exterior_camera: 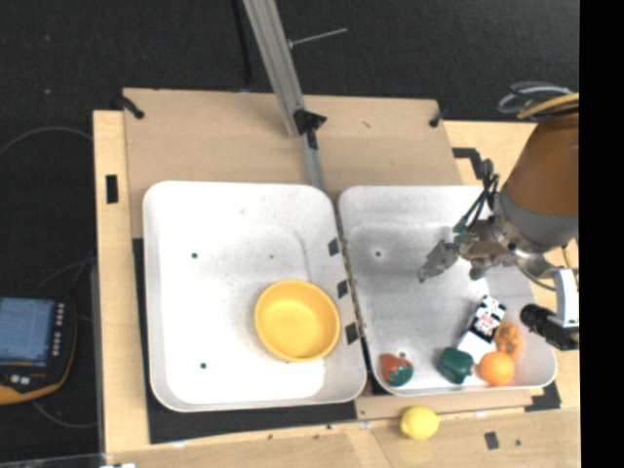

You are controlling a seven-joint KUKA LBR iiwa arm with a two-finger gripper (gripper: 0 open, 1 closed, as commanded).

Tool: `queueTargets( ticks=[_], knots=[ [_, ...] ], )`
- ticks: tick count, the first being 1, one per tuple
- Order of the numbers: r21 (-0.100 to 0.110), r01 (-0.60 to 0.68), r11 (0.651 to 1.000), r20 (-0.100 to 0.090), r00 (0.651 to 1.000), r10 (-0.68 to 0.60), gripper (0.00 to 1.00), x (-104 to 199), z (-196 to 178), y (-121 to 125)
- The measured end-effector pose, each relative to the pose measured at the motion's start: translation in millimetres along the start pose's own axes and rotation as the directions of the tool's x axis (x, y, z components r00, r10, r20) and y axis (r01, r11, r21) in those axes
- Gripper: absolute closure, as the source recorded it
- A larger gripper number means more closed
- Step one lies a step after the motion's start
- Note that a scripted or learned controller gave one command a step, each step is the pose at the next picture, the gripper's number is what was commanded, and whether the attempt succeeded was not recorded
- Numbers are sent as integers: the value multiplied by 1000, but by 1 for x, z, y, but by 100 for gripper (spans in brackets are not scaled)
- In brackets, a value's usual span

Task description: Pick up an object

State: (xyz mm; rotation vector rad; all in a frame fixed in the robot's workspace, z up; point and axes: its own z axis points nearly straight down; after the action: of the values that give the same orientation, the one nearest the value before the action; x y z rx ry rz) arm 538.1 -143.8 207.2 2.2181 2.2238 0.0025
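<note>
From the camera view, you see the gripper (pixel 436 261) hanging over the middle of the right bin (pixel 390 213), with nothing between its fingers; whether they are spread or closed you cannot tell at this size.

The objects you could pick lie well apart from it, crowded into the near right corner of that bin: an orange ball (pixel 497 369), a green block (pixel 454 364), a red and green piece (pixel 395 368), a black and white carton (pixel 485 318) and a brownish lump (pixel 508 336). The risk is the crowding. The ball, block, carton and lump sit touching or just beside one another and close to the bin wall, so a descent there may well push a neighbour aside, wedge a finger against the rim, or send the ball rolling.

The carton is the one thing with a clear long axis, running from far left to near right. The ball has none.

A yellow bowl (pixel 297 320) sits in the left bin (pixel 195 222), and a yellow lemon (pixel 419 422) lies on the bench near the bins.
</note>
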Motion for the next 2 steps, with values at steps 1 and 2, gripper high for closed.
queueTargets(
  ticks=[1, 2],
  knots=[
    [0, -2, 1000, 0, 1000, 2, 0, 0, 0, 0],
    [5, -4, 1000, 2, 1000, 4, 0, 2, 42, -1]
  ],
)
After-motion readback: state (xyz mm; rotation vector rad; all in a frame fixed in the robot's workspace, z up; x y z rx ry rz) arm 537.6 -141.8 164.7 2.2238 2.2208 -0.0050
